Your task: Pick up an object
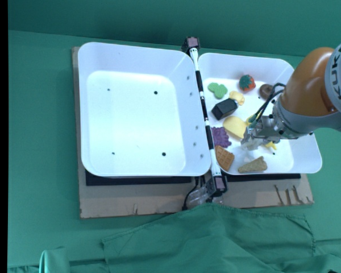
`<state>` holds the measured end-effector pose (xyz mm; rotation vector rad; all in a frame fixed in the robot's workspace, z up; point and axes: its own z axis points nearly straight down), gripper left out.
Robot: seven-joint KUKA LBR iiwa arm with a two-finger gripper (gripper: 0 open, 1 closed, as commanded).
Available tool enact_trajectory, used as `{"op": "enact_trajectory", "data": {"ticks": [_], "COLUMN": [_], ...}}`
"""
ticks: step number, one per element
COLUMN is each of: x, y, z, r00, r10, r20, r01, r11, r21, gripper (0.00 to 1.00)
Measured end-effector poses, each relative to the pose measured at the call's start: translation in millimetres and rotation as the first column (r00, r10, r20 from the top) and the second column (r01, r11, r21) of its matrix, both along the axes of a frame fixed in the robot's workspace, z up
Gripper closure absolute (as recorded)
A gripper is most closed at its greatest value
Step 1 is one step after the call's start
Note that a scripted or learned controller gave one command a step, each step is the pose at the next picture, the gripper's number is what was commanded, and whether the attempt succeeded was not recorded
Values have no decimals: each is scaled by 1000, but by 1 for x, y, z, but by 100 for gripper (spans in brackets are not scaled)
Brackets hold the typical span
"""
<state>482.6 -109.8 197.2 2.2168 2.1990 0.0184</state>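
Small toy food pieces are lying loose in the right shallow white plastic bin (307, 162): a green clover-shaped piece (217, 89), a red-orange round piece (247, 83), a black block (224, 108), a pale yellow wedge (235, 127), a purple cluster (220, 136), an orange waffle-patterned piece (224, 157) and a tan wedge (253, 165).

Green cloth (40, 152) under brown cardboard sheet (102, 206)

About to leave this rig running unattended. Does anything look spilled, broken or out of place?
Nothing is spilled: the small toy pieces all lie inside the right white bin, where the pincer hovers. One oddity is the brown cardboard sheet under the bins, with a ragged, torn-looking front edge.
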Motion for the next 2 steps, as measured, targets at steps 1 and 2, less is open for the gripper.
{"op": "enact_trajectory", "data": {"ticks": [1,2], "x": [9,14], "y": [-4,-3], "z": [62,107], "r00": [1000,1000], "r10": [6,6], "r20": [-12,-13], "r01": [-6,-6], "r11": [1000,1000], "r21": [2,3], "gripper": [100,100]}}
